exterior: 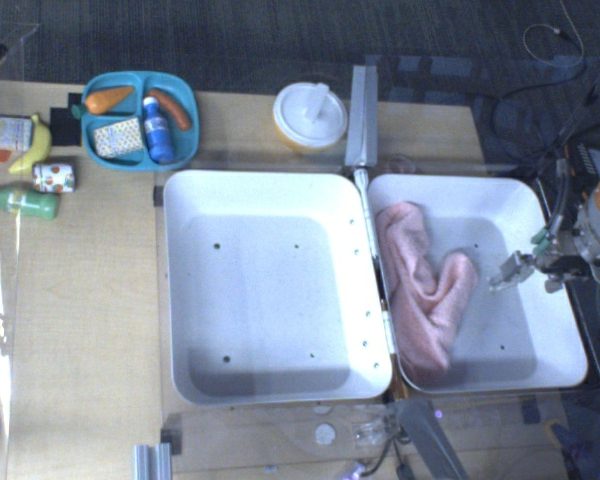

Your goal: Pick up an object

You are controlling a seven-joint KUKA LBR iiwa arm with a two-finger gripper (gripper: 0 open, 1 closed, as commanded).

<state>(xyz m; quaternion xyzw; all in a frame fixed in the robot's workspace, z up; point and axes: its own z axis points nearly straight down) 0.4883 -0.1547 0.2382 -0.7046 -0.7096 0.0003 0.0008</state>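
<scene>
One crumpled pink terry cloth (425, 293) in right white bin (555, 363); end effector (510, 271) just beside it, grip state indiscernible (small, blurred). Risk: closing short, snagging only loose fold.

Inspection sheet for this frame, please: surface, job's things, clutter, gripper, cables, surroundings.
Surface: wooden bench bearing two white bins, left bin and right bin, side by side.
Job's things: pink cloth crumpled along the left side of the right bin.
Clutter: blue divided tray with toy food, banana, small can, green bottle, white lidded container, all outside the bins.
Gripper: gripper over the right bin, right of the cloth, holding nothing.
Cables: dark cables at upper right.
Surroundings: dark carpet beyond the bench.
</scene>
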